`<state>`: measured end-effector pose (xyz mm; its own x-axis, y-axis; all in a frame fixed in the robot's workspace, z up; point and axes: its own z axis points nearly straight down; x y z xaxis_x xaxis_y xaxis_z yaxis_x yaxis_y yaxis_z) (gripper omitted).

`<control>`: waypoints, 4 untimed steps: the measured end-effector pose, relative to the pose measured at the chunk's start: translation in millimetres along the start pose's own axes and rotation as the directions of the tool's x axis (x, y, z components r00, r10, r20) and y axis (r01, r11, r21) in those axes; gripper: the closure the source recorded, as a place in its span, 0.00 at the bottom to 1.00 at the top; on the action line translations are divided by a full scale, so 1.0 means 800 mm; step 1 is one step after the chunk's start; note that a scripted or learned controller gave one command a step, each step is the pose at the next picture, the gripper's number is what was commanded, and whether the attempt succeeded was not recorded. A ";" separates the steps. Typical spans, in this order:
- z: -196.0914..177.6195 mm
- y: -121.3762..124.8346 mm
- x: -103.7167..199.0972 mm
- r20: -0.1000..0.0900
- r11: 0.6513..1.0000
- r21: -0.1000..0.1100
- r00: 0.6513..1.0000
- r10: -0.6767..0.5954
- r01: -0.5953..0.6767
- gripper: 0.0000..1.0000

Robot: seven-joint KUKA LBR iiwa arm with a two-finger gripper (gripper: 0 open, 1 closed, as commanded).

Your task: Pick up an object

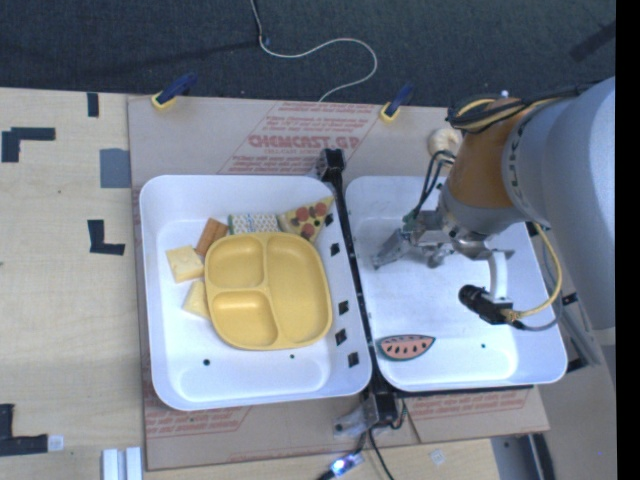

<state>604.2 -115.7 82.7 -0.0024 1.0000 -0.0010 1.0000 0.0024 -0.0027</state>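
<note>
The end effector (400,248) is seen low over the right bin (530,363), in its upper left part, close to the divider between the two bins. Whether it is released or clenched can't really be told from this angle, and nothing is seen gripped in it. Above it, the wrist is wrapped by the orange band (485,168), and the big grey arm (575,178) is brought in from the right, covering a good chunk of the right bin's upper corner. A black cable plug (483,303) with a yellowish wire is hung off the wrist, just over the bin floor.

One object is left in the right bin: a watermelon slice toy (405,347), laid flat near the front left corner, well apart from the end effector.

The left bin (165,203) is packed more. A yellow divided plate (268,290) is set in the middle. It's bordered on the left by pale cheese-like blocks (185,264) and an orange-brown piece (211,235). At the plate's top edge, a checkered piece (254,224) and a pizza slice toy (308,216) are tucked up by the divider.

Both bins are set on a cardboard sheet (290,138), which is clamped to the wooden desk (60,318) by two blue-and-yellow clips (173,90).
</note>
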 end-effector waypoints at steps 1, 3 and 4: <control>-0.015 0.001 0.000 0.001 1.000 -0.003 1.000 0.000 0.000 1.00; -0.135 0.006 -0.007 -0.001 1.000 -0.006 1.000 0.002 -0.002 1.00; -0.179 0.006 -0.006 -0.001 1.000 -0.004 1.000 0.001 -0.001 1.00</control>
<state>609.6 -120.3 225.8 -0.0014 1.0000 0.0001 1.0000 0.0014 0.0009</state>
